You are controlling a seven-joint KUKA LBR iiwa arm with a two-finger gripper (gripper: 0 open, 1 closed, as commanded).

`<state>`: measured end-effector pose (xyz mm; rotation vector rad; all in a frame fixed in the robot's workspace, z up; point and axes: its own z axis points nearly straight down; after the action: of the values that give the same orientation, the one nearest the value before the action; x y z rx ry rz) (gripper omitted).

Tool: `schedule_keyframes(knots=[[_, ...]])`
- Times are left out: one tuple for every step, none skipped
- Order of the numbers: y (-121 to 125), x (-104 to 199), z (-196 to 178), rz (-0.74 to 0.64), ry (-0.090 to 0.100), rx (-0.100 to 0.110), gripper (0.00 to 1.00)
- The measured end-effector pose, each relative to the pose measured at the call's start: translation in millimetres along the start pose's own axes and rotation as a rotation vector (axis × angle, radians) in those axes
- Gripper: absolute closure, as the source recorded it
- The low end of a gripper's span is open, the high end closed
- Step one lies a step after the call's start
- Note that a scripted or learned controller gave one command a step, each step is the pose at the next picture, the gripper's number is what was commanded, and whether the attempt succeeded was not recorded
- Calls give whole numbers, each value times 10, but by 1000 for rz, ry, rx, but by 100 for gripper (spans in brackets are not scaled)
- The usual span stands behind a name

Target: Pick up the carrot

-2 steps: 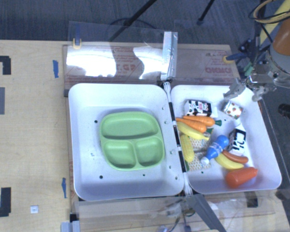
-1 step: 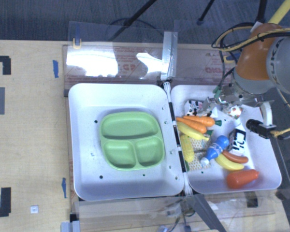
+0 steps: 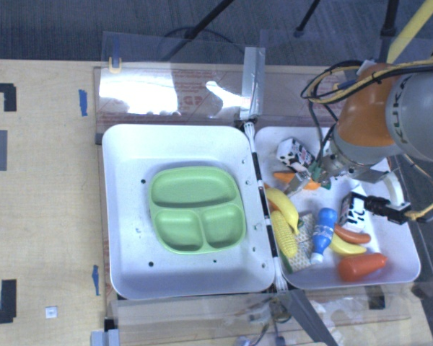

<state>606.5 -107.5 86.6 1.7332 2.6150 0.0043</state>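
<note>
The left shallow white plastic bin (image 3: 123,193) bears a pale green three-compartment plate (image 3: 196,207), likely set there as a drop spot. The right white bin (image 3: 404,265) is crowded with toy food: a yellow banana (image 3: 283,206) against the divider, a yellow corn cob (image 3: 284,238) below it, a blue-and-white bottle (image 3: 323,233), and a red-orange pepper-like piece (image 3: 361,265) at the near edge.

The grey arm with its orange band (image 3: 368,117) leans in from the right, wrist tipped down over the bin's far corner. Its gripper (image 3: 308,178) sits right at the small orange carrot (image 3: 296,179), between banana and a black-and-white toy (image 3: 294,153). How wide the claw stands, or whether it clasps the carrot, cannot be told.
</note>
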Motion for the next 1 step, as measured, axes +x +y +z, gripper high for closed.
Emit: schedule_keyframes(knots=[[10,-13,-116,3,-2,-5,100]])
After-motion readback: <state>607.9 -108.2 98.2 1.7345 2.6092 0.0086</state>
